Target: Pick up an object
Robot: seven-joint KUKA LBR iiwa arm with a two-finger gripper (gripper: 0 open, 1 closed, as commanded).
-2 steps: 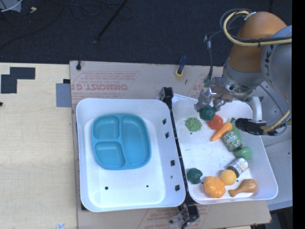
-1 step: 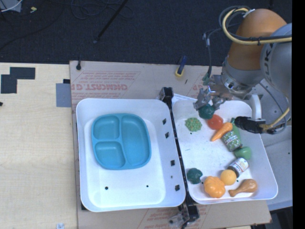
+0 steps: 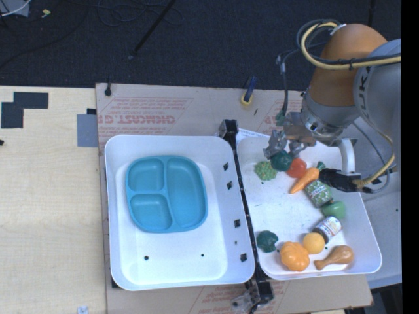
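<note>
— Where does the camera sit?
— High above the bench (image 3: 52, 195), fixed, looking down at a slant, so the far edge and dark floor show along the top
— How close?
— Far enough to take in the left bin (image 3: 131, 267) and the right bin (image 3: 363, 254) whole, with the arm (image 3: 347, 70) entering from the right

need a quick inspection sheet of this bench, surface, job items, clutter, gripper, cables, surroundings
surface: two white bins, left bin, right bin, on cardboard.
job's things: right bin holds broccoli, carrot, tomato, small bottle, drumstick, orange pepper.
clutter: blue divided plate in left bin.
grippers: gripper low over a dark green toy by the broccoli.
cables: yellow hose looped on arm; dark floor cables behind.
surroundings: wooden benchtop, dark floor.
</note>
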